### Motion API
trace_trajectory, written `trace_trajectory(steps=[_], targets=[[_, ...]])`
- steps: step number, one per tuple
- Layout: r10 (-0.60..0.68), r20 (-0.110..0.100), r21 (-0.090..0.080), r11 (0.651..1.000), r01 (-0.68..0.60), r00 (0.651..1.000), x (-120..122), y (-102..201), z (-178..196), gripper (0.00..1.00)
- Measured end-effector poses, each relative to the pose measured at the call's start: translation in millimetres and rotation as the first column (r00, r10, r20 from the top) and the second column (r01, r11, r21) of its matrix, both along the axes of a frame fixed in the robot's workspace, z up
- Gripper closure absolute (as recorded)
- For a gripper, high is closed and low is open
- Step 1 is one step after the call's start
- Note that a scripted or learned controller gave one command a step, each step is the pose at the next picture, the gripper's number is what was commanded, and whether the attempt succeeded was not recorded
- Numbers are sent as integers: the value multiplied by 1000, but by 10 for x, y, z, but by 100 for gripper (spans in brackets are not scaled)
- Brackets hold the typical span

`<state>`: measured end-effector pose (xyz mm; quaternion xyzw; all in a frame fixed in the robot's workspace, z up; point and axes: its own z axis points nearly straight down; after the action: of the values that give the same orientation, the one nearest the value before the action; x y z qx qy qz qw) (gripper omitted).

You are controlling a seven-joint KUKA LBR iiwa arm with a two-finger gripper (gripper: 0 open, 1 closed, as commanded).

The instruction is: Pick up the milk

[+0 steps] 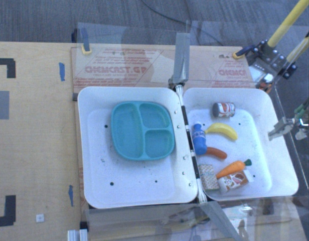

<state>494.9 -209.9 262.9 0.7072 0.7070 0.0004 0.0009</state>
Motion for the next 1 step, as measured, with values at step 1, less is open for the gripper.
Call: trace_trajectory(steps=[1], targets=[[143,0,0,990,-143,990,748,561,-702,0]])
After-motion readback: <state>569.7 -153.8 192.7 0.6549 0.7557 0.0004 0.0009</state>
